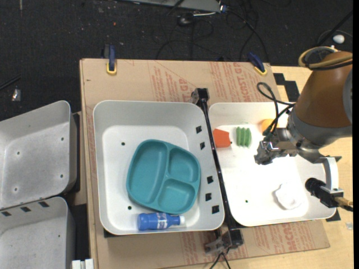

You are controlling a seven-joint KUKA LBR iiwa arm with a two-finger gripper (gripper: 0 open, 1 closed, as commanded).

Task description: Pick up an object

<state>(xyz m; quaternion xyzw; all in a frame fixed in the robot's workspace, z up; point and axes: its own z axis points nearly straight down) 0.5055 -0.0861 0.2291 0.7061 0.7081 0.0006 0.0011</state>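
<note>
Left of pincer (263, 156) (just apart): green obj (243, 136).

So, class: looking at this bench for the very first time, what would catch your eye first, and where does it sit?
First the teal divided plate in the left bin, with a blue bottle lying below it at the bin's near edge. Then the grey arm with its orange band over the right bin, its hand near an orange block and a green piece.

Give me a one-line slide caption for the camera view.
Gripper hovers over right bin near green object; teal plate in left bin.
</note>
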